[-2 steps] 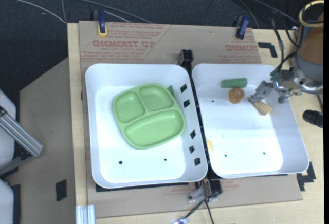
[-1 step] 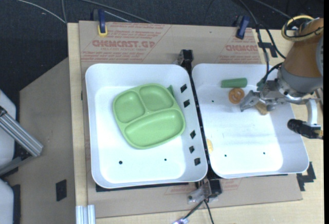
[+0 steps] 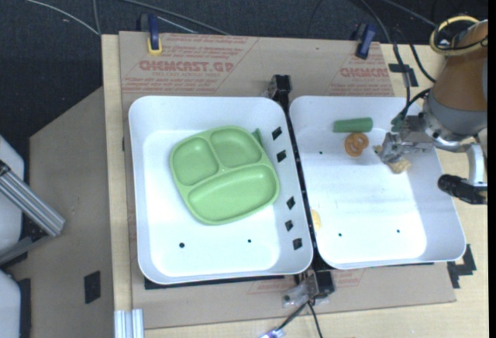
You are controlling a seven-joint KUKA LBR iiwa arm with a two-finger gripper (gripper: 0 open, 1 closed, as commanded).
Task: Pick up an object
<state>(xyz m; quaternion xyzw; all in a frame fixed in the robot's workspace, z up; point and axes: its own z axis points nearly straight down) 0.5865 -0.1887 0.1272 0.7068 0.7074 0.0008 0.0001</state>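
Camera view: two shallow bins side by side; in the left bin (image 3: pixel 155 243), a green divided plate (image 3: pixel 225 174), lying flat, well apart from the arm; in the right bin (image 3: pixel 372 239), near the far wall, a small green block (image 3: pixel 352 125), just below it a round tan piece (image 3: pixel 356 144), and farther right a small tan object (image 3: pixel 398 166) right under the gripper (image 3: pixel 393 150); whether touched or merely beneath, impossible to tell; whether open, closed or gripping, impossible to tell.

Probably light, rigid little things, unlikely to break; the round piece apt to roll or slip, best pinched across its width; the block best taken across its short sides; the plate broad and thin, awkward except by the rim.
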